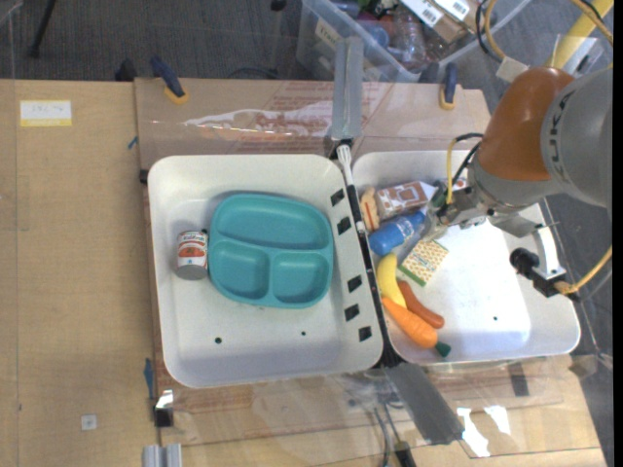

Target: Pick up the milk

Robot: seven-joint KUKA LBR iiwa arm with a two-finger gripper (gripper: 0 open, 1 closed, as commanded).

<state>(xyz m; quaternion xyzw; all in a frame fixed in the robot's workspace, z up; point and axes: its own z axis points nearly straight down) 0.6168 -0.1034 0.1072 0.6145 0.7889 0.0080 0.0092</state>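
The milk looks to be the brown and white carton (404, 199), lying at the back left of the right bin (487, 305). Just in front of it lies a blue bottle (399, 233). My gripper (446, 209) hangs low over the bin right beside the carton's right end, under the grey arm with its orange band (526, 125). The arm's wrist hides the gripper's tips. Nothing can be seen held in it.
A green and yellow patterned box (424, 261), a banana (387, 278) and a carrot (414, 321) lie along the right bin's left side. The left bin (161, 300) holds a teal divided plate (268, 251) and a small can (193, 254).
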